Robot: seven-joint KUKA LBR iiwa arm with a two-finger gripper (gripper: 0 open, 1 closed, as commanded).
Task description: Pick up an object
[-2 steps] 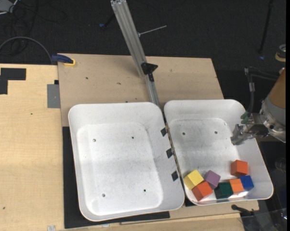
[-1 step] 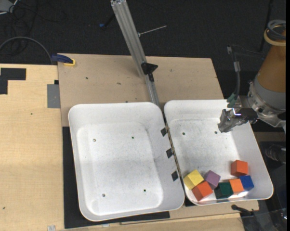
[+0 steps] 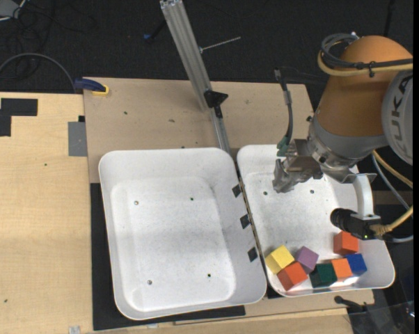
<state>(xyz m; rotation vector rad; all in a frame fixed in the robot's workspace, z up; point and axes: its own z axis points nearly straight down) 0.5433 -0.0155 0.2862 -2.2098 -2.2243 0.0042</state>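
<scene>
The pincer [image 3: 287,179] hangs over the far half of the right bin [image 3: 265,160], and nothing shows between its tips; from this slant I cannot tell how wide it stands. The pickable blocks cluster at the near end of the same bin: yellow block [image 3: 280,257], purple block [image 3: 307,257], red block [image 3: 291,275], green block [image 3: 323,275] and others. They lie toward the camera from the pincer, well apart from it, so a pull nearward seems needed.
</scene>
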